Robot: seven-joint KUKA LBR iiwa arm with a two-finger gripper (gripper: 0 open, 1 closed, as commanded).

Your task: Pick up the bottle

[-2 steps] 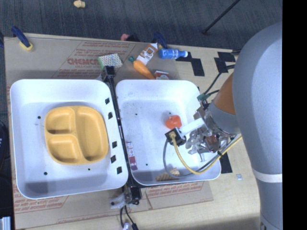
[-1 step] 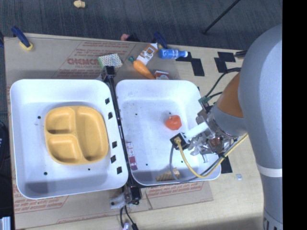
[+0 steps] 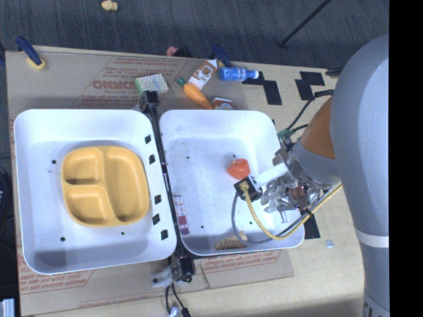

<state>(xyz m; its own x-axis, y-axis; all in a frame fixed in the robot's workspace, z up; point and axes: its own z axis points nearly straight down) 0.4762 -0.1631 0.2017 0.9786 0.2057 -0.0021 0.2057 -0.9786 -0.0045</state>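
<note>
The gripper (image 3: 279, 202) hangs low at the right side of the right bin (image 3: 218, 119); wrist hardware crowds it, so I cannot tell whether it is spread or closed; just left of it lies a small red-orange object (image 3: 239, 168); the blue bottle (image 3: 232, 74) lies on its side outside the bins, on the cardboard (image 3: 99, 84) beyond the far rim, well apart; probably light, smooth plastic, apt to roll, best pinched across the body; the cardboard's red print partly reads "CHEMC"; no writing on the bottle is legible.
</note>
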